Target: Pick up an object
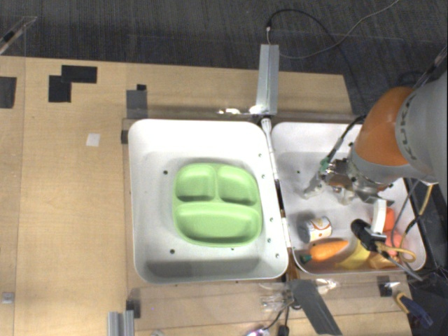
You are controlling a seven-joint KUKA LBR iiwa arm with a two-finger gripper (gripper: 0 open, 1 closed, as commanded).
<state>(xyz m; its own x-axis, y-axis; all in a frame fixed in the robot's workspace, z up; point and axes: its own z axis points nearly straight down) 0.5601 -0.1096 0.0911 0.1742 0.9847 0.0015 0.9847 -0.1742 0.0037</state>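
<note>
- Currently, gripper (344, 185): over right bin (294, 149); you cannot tell its state
- carrot (329, 250): near edge, touching small can (318, 227); crowding could spoil your grasp

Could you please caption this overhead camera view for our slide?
KUKA arm reaches into the right bin above toys; green divided tray sits in left bin.

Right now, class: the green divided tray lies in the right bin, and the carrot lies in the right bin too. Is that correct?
Not quite. The camera view shows the green divided tray in the left bin. The carrot does lie in the right bin.
</note>
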